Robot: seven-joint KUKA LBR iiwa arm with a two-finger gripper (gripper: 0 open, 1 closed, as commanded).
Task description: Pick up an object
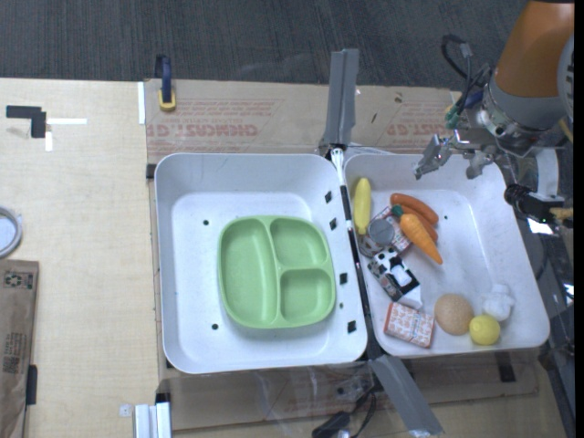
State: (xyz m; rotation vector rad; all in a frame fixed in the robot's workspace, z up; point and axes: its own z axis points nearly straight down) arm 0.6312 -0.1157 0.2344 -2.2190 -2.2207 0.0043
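Grey arm [534,108] with an orange band, black cables, and a metallic claw [436,160].

A green divided plate [276,272] lies in the left bin [178,190]. A roll of tape [7,233] sits on the counter [73,245], far left

Glossy green plastic tray [274,272]

Bright, even light; soft shadows.
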